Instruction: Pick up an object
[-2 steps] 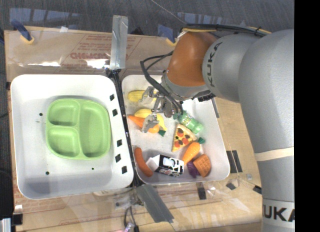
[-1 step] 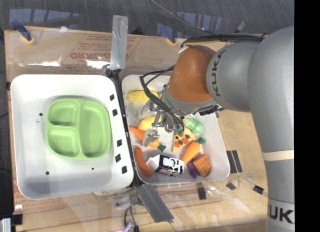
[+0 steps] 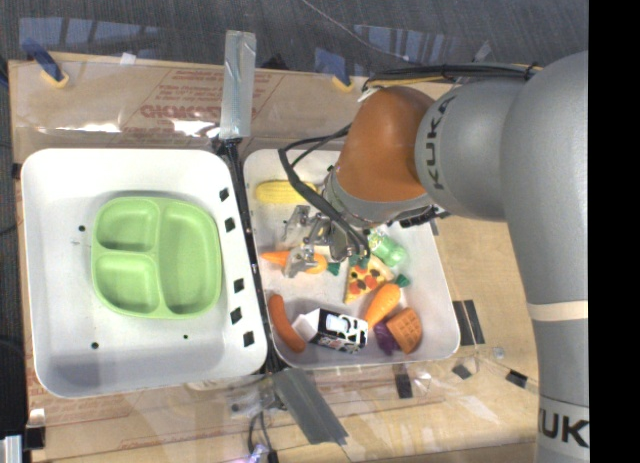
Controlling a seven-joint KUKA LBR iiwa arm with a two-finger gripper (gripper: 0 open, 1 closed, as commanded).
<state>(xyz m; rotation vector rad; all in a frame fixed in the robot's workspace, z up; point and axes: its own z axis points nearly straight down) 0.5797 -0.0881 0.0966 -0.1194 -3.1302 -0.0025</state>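
Two white bins sit side by side on the tabletop [image 3: 500, 251]. Far to the left of the hand, the left bin [image 3: 50, 251] holds a green divided plate [image 3: 157, 255]. The hand [image 3: 310, 243] hangs low in the right bin [image 3: 445, 291], over its upper middle, under the arm's orange band [image 3: 380, 146]. Its metal fingers point down among the toys, and I cannot tell whether they are spread or pressed together, or whether anything sits between them. Just above and left of the hand lies a yellow corn cob [image 3: 275, 192]. An orange piece [image 3: 280, 257] lies right at the hand's lower left. Below the hand are a red sausage [image 3: 283, 322] and a black-and-white carton [image 3: 342, 329]. To the lower right lie a carrot [image 3: 381, 302] and a brown waffle-like piece [image 3: 404, 329], with a green toy [image 3: 388, 251] just right of the hand.
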